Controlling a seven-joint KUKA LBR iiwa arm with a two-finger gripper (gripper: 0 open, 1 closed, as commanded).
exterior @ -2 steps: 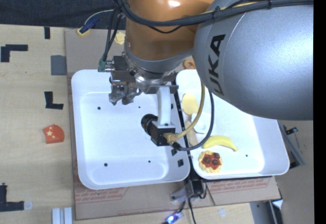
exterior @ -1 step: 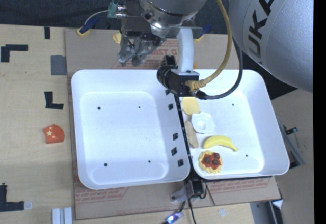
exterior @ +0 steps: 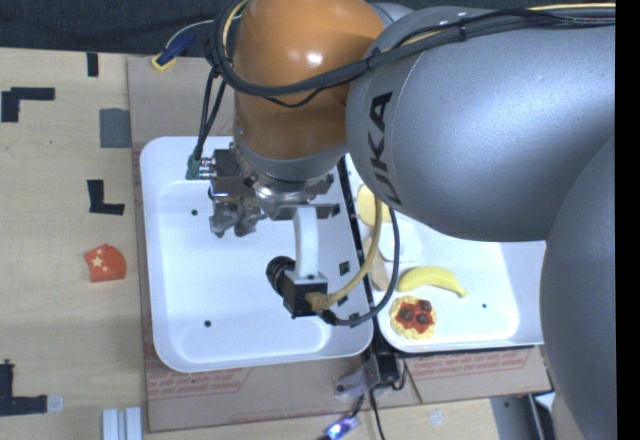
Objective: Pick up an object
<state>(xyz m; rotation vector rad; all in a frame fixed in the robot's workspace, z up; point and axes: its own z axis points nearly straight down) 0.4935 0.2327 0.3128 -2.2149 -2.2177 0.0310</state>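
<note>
Nothing may be grasped: the gripper (exterior: 233, 218), its opening not discernible, is held over the bare left bin (exterior: 200, 293), well apart from the banana (exterior: 430, 279).

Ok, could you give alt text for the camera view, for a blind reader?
A grey and orange robot arm reaches in from the right, its gripper over the left bin. The right bin holds a banana and a small yellow toy with red dots; a red object lies on the bench left of both bins.
</note>
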